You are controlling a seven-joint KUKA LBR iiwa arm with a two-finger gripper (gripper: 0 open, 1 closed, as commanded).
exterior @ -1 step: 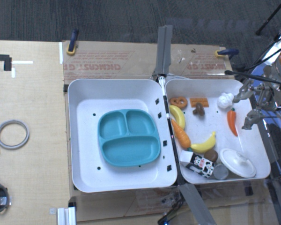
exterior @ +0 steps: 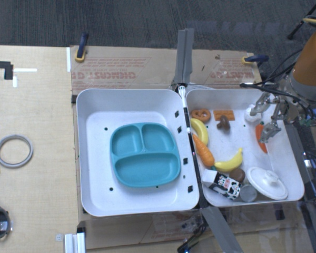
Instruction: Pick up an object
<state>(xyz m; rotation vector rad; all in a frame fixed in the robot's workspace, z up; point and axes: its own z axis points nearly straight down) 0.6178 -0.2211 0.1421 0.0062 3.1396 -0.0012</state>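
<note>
My gripper [exterior: 265,120] hangs over the far right part of the right bin [exterior: 295,157], below the orange-banded wrist. Its fingers stand apart, with nothing visibly between them. A red pepper-like piece [exterior: 260,137] lies on the bin floor just beneath the nearer fingertip, and a small white piece [exterior: 251,115] sits by the other one. Further left in this bin are a pretzel [exterior: 200,114], an orange block [exterior: 224,114], a brown lump [exterior: 223,123], a carrot [exterior: 204,151] and a banana [exterior: 229,161].
A white lid [exterior: 267,182], a black-and-white box [exterior: 226,185] and a grey disc [exterior: 247,194] crowd the right bin's near edge. The left bin [exterior: 89,141] holds a teal divided plate [exterior: 145,154]. A tape roll [exterior: 13,151] lies on the bench at left.
</note>
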